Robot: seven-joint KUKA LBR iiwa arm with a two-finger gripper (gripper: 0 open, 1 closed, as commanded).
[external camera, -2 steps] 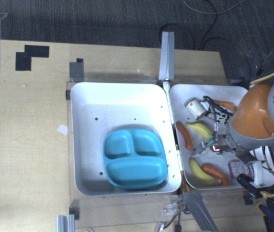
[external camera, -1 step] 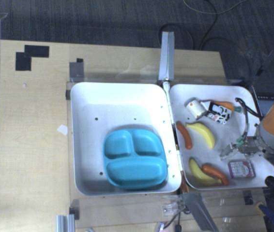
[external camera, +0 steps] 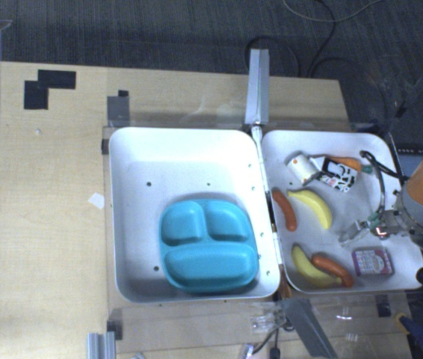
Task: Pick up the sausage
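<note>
Nothing picked yet: sausage (external camera: pixel 285 209) lies by the right bin's (external camera: pixel 275 144) left wall, w/ the gripper (external camera: pixel 362 229) well off toward the opposite wall, fingers spread, pinching nothing.

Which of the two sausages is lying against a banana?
The sausage near the right bin's front edge rests against a banana; the other sausage lies alone by the divider.

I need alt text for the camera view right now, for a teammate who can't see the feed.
Overhead slanted view: the gripper hovers in the right bin, apart from the sausage by that bin's left wall. A second sausage leans on a banana near the front; another banana lies mid-bin. The left bin holds a blue divided tray.
</note>
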